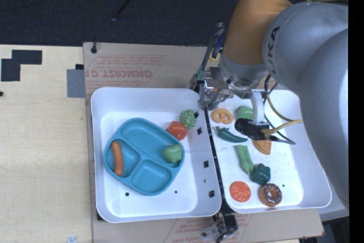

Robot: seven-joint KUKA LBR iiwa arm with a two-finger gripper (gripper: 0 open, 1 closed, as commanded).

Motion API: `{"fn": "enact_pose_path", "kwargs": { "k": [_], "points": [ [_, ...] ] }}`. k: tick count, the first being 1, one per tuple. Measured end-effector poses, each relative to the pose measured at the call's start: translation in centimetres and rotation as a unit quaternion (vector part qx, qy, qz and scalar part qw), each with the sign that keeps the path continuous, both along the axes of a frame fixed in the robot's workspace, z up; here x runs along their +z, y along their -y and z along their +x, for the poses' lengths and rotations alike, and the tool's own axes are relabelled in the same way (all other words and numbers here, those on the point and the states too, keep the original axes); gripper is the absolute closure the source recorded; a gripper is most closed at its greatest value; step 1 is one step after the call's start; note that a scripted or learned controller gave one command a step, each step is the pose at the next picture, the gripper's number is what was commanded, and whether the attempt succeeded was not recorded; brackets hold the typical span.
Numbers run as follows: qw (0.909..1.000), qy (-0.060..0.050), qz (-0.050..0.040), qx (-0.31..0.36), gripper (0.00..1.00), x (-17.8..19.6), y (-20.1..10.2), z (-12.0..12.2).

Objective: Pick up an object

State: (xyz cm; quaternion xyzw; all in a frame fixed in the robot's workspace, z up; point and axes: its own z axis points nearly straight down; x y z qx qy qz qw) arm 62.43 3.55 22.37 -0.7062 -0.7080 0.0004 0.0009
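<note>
**2 bins, arm over the divide**

The left bin [108, 202] carries a blue tray [142, 176] with a sausage [118, 157] and green piece [172, 152]; a tomato [177, 130] and broccoli [187, 118] sit beside it. The hand [208, 94] hovers above the bins' shared edge. A pretzel [222, 116], tomato slice [240, 191] and donut [270, 194] lie in the right bin [310, 190].

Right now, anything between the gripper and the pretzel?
Nothing visible. The gripper sits over the divider between the bins, and the pretzel lies just right of it in the right bin, with bare floor between. The dark green pepper lies below the pretzel, apart.
</note>
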Motion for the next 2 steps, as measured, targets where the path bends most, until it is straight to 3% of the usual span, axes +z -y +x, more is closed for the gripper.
{"fn": "enact_pose_path", "kwargs": {
  "k": [1,2],
  "points": [
    [1.0,-0.001,-0.0003,-0.002,1.0,0.9,1.3,-1.2],
    [1.0,0.0,-0.0004,0.0,1.0,1.2,1.2,0.2]
  ]
}}
